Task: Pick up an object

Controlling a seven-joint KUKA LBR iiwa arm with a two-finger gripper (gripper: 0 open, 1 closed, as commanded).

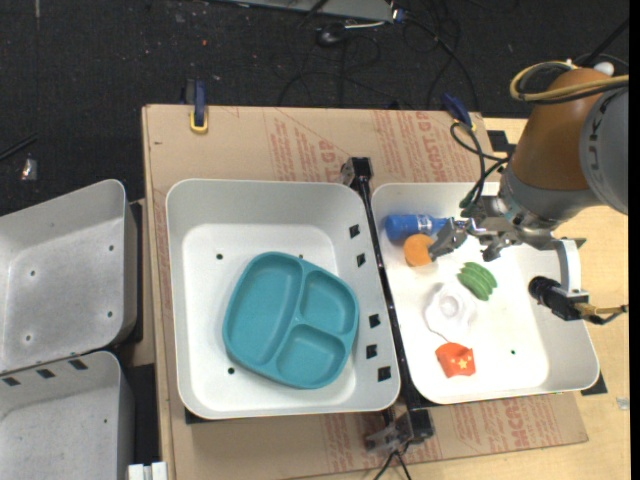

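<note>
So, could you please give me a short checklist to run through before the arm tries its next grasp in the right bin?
1. Gripper is over the right bin, which holds the loose objects: ok.
2. A target is close: the orange ball lies just left of the gripper, beside the blue object: ok.
3. Something is already between the fingers: cannot tell, the wrist hides them.
4. Room around the ball: not ok, it touches the blue object and sits near the divider wall.
5. Easier targets lie apart: the green object, the white object and the red object: ok.
6. The teal tray stays out of the way in the left bin: ok.
</note>
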